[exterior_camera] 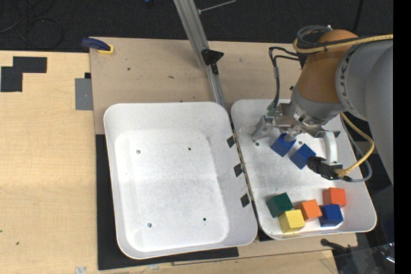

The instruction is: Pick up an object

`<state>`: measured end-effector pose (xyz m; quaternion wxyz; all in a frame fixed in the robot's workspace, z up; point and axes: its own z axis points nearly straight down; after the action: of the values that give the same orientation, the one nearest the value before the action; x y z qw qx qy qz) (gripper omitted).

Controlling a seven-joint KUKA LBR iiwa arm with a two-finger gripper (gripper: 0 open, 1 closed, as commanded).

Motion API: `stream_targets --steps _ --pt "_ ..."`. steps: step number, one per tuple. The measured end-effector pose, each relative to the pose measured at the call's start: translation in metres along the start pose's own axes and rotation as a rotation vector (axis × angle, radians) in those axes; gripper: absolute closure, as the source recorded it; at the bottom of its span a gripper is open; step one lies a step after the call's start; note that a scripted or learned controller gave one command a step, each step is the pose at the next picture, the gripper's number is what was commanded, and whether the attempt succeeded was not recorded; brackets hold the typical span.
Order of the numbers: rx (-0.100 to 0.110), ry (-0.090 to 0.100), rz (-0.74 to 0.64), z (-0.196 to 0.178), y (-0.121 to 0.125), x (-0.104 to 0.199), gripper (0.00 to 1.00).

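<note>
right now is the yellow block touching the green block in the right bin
Touching. The camera view shows the yellow block pressed against the green block, no gap between them.

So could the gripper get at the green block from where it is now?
Probably yes. The green block lies uncovered at the right bin's near edge, its top free, though the yellow block crowds one side. The gripper sits over the same bin, above two blue blocks.
</note>
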<state>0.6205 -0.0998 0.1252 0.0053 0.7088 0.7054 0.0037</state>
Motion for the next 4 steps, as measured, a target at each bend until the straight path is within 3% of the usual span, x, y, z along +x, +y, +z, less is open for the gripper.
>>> stream_targets --steps 1,2,3,4 --pt "-0.001 0.000 0.007 -0.009 0.000 -0.002 1.00" --pt "0.012 0.002 0.006 -0.059 -0.008 -0.002 1.00" --pt "0.009 0.001 0.006 -0.119 -0.014 -0.008 1.00" --pt "0.013 0.002 0.001 -0.143 -0.014 -0.010 1.00"
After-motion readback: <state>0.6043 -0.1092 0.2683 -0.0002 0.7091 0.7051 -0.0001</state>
